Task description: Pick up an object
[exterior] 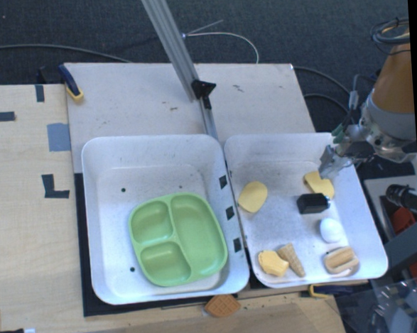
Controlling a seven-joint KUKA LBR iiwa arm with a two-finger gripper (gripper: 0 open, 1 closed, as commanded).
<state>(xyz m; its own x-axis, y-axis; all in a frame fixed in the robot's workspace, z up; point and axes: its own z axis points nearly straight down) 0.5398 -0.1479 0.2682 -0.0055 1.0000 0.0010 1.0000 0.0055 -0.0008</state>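
Note:
The right bin (278, 150) holds several small toy foods: a round yellow piece (252, 196), a yellow wedge (319, 184), a black block (313, 203), a white egg (331, 230), a brown bun (340, 260), a waffle cone (292, 259) and a yellow lump (273, 263). My gripper (333, 159) hangs over the bin's right edge, just above and to the right of the yellow wedge. Nothing is visibly held in it. The grey arm with its orange band (396, 78) comes in from the right.
The left bin (102, 177) holds a green divided plate (178, 238). A slanted metal pole (179, 50) ends at the bins' far edge. A brown waffle piece (222, 306) lies on the bench in front of the bins. A blue-and-yellow clamp (71, 83) sits far left.

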